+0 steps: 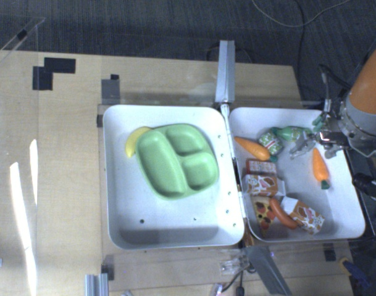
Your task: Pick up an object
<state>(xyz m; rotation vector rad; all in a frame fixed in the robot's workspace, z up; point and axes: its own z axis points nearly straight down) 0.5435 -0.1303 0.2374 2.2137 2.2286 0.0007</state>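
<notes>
Two white bins side by side on bench. Left bin (123,227) holds green divided tray (175,159) over yellow banana (134,142). Right bin (348,221) holds carrot (254,148), second carrot (320,167), green packet (280,137), snack packs (260,176), sausage (280,213). Arm enters from right; gripper (311,142) low over far right of bin, between green packet and second carrot. Cannot tell claw state.
</notes>
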